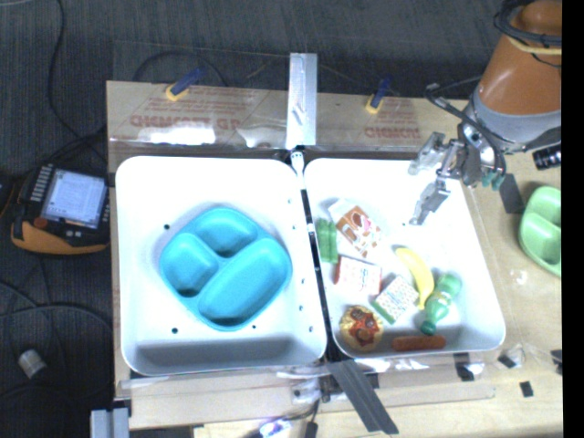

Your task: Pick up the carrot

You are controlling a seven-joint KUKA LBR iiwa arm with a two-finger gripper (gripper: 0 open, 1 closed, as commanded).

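Bench (128, 108) bears two white bins side by side. Left bin (146, 336) holds a blue tray (226, 265) with three compartments, sitting about centre. Right bin (474, 272) holds the clutter, mostly in its near half.

Arm (520, 71) comes in from the upper right, orange band showing. Gripper (436, 190) hangs over the far right part of the right bin, fingers spread apart, nothing between them. It is well apart from the carrot.

In the right bin: banana (416, 272) right of centre, green bottle (438, 301) just right of it, two small cartons (358, 229) and (358, 273) left of centre, a white-green pack (396, 299), a round red-yellow item (361, 327) near the front-left, a green strip (326, 240) along the left wall.

Carrot (420, 342) lies flat at the front wall, below the bottle. Long axis runs left-right, roughly parallel to the front rim. Looks reddish-brown; which end is the tip is probably too blurred to tell.

A green object (543, 226) sits on the bench right of the bins.
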